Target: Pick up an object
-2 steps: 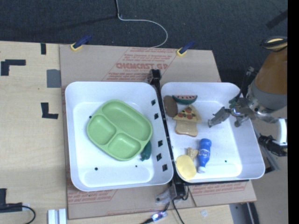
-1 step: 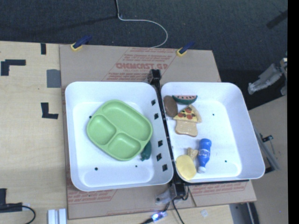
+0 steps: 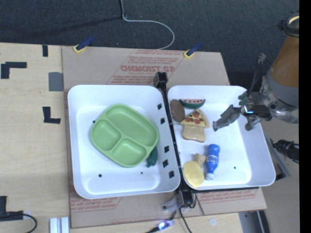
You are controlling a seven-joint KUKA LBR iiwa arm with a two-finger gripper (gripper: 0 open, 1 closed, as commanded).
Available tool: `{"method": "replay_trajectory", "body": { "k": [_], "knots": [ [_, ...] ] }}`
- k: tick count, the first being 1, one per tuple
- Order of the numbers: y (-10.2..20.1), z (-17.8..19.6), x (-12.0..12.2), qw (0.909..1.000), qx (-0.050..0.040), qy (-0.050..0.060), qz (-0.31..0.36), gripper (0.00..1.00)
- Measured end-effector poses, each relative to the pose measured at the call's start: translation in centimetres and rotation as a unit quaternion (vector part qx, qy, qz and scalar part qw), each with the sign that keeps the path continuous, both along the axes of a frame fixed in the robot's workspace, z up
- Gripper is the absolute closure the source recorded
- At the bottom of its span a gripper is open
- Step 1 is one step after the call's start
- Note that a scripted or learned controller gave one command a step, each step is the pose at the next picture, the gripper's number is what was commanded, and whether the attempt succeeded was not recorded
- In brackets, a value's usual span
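My gripper [image 3: 237,122] hangs over the right part of the right bin [image 3: 252,149], open, with nothing between its fingers. One dark finger [image 3: 224,119] points left toward the toys. In the bin's left half lie a watermelon slice [image 3: 192,102], a brown oval piece [image 3: 177,111], a pizza slice [image 3: 195,117] and a tan toast piece [image 3: 195,133]. Nearer the front lie a blue bottle [image 3: 212,160], a small tan item [image 3: 198,158] and a yellow rounded piece [image 3: 193,174]. The gripper stands apart from all of them, to the right of the pizza slice.
The left bin [image 3: 82,144] holds a green divided plate [image 3: 124,135] with a dark green object [image 3: 152,158] tucked at its lower right edge. Both bins rest on a cardboard sheet [image 3: 146,67]. A grey cable [image 3: 146,21] loops over the dark floor behind.
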State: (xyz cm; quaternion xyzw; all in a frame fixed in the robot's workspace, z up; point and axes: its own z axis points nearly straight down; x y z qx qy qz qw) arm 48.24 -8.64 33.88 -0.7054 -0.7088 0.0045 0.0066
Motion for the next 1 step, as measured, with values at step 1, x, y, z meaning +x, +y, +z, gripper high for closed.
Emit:
{"method": "replay_trajectory", "body": {
  "k": [1],
  "knots": [
    [-0.27, 1.76, 0.15, 1.0, -0.0016, -0.006, -0.001, 1.0]
  ]
}}
